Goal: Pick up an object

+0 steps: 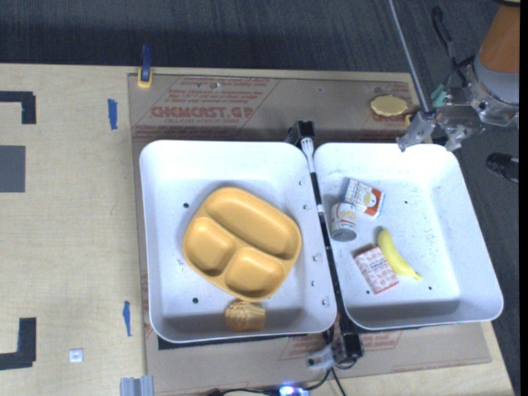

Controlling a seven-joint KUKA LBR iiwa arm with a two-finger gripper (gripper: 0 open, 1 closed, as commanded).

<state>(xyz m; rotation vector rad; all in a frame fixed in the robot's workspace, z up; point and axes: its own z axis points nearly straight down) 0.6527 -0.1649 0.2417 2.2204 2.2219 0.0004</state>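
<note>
Waffle [245, 313] lies low; hand [427, 127] hovers over right bin's [478, 287] corner.

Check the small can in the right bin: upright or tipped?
Tipped. The small white can with a red label lies on its side on the right white bin floor, one round end facing the camera.

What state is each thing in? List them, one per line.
Yellow tray: in the left bin, turned slantwise.
Brown round thing: at the tray's near edge.
Can: in the right bin, tilted.
White carton: lying beside the can.
Banana: lying flat.
Red-and-white packet: flat, against the banana.
Gripper: above the right bin's far edge, holding nothing visible.
</note>
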